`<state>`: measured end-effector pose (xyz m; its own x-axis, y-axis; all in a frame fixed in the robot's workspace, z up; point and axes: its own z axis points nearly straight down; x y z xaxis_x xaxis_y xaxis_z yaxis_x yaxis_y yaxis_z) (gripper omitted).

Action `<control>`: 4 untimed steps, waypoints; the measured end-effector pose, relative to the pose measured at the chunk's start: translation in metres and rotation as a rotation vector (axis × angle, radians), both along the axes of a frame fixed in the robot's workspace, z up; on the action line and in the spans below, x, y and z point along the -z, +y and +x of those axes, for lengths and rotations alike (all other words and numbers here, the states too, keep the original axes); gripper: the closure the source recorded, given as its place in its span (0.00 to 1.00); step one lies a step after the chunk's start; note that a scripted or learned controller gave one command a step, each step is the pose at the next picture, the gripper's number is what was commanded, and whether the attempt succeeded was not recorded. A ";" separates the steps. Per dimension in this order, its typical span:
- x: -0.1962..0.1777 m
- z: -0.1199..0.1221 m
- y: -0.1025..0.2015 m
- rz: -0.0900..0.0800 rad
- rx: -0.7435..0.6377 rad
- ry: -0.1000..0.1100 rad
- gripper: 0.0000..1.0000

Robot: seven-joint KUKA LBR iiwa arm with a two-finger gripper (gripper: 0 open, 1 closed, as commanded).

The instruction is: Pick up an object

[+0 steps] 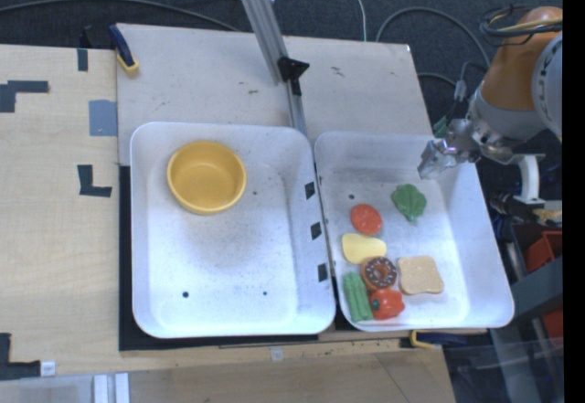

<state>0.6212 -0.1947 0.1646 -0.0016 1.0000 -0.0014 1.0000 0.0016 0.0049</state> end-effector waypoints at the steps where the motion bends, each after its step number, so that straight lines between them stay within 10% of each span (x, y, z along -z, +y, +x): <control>1: -0.045 0.008 0.001 0.000 0.000 0.001 1.00; 2: -0.071 0.009 0.001 0.001 0.000 0.002 1.00; 4: -0.053 0.023 0.123 0.003 -0.006 0.007 1.00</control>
